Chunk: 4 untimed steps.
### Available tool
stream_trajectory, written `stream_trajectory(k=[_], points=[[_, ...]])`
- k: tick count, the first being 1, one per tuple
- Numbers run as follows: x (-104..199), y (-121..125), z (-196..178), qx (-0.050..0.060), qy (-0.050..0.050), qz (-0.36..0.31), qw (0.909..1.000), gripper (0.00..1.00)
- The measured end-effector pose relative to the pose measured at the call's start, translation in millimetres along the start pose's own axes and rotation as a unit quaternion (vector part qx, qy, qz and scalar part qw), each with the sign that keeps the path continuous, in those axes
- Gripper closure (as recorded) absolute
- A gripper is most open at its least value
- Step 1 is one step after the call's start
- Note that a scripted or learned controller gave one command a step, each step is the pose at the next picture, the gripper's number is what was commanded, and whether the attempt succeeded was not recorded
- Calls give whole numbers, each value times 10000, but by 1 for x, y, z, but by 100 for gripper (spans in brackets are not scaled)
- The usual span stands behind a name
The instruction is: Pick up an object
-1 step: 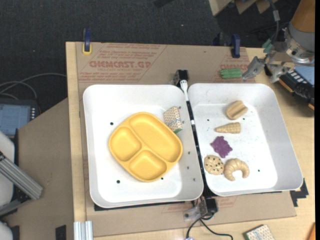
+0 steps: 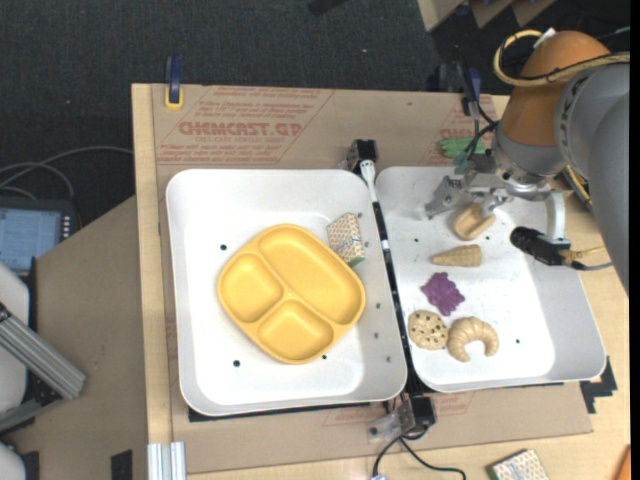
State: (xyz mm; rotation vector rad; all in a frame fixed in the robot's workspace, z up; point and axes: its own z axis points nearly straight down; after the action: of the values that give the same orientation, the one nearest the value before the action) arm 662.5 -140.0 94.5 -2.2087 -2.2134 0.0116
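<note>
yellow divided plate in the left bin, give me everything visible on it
The yellow three-compartment plastic plate is glossy, rounded, with one long compartment and two smaller ones, all bare. It lies flat, right side up, turned diagonally on the floor of the left shallow white bin. A small patterned wrapped item sits at its upper right rim, apparently touching. The gripper is away over the right bin.

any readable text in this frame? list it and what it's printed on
"CHEMCAST GP": large red print on the brown paper sheet covering the bench, above the left bin.
Smaller red lines above and below it: too blurred to read.
Red print on the same sheet near the right bin's top corner: unreadable.
Patterned packet beside the yellow tray: no legible text.
</note>
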Motion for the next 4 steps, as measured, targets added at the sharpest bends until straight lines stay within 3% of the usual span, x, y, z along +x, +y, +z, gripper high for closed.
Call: stream_trajectory(k=[1,2,3,4], points=[[48,4,8,-41,-36,-1,10000,0],[44,4,-4,-54,-58,13,10000,100],[4,4,-78,-130,-48,27,9999,100],[7,-30,-128,-98,-30,17,9999,100]])
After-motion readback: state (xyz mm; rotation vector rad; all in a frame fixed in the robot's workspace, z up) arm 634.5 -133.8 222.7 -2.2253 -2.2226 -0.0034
